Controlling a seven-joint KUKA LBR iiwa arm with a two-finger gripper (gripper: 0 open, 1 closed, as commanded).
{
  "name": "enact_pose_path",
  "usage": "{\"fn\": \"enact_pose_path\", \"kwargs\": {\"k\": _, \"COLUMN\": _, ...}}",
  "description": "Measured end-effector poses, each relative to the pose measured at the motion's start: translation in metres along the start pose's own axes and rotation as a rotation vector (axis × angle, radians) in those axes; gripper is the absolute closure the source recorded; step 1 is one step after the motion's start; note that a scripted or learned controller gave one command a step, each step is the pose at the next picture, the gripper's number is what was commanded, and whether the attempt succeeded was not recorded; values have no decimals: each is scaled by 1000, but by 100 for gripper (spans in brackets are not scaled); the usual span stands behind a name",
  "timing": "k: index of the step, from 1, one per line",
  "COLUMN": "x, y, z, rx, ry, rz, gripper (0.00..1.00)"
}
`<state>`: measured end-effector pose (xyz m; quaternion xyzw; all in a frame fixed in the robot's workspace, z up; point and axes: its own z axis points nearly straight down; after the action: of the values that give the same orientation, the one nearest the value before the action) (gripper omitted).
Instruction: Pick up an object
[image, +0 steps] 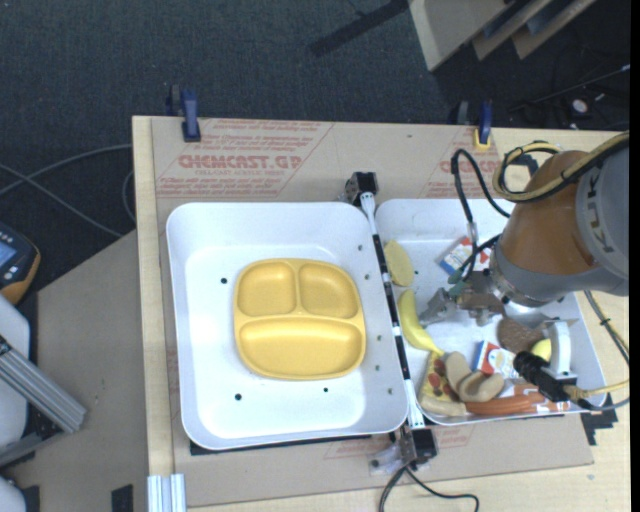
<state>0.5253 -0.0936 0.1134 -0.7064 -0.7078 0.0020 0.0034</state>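
The right bin (430, 215) holds a heap of toy food. A yellow banana (409, 320) lies along its left wall, with a pale yellow piece (399, 263) above it. A small red, white and blue carton (458, 258) sits further back. My gripper (448, 303) hangs low over the middle of this bin, just right of the banana, below the orange-banded wrist (545, 235). I see nothing held in it. The arm hides the bin's right side.
The left bin (200, 330) carries a yellow divided plate (298, 318). At the right bin's front lie a sausage (500, 405), tan bread-like pieces (468, 378), a small red and white box (490, 355) and a brown disc (520, 333). Blue clamps (188, 112) grip the bench's back edge.
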Motion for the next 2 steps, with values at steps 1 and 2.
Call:
{"fn": "enact_pose_path", "kwargs": {"k": 1, "x": -91, "y": 64, "z": 29, "rx": -12, "ry": -7, "rz": 6, "gripper": 0}}
{"fn": "enact_pose_path", "kwargs": {"k": 2, "x": -109, "y": -32, "z": 29, "rx": -2, "ry": -1, "rz": 8, "gripper": 0}}
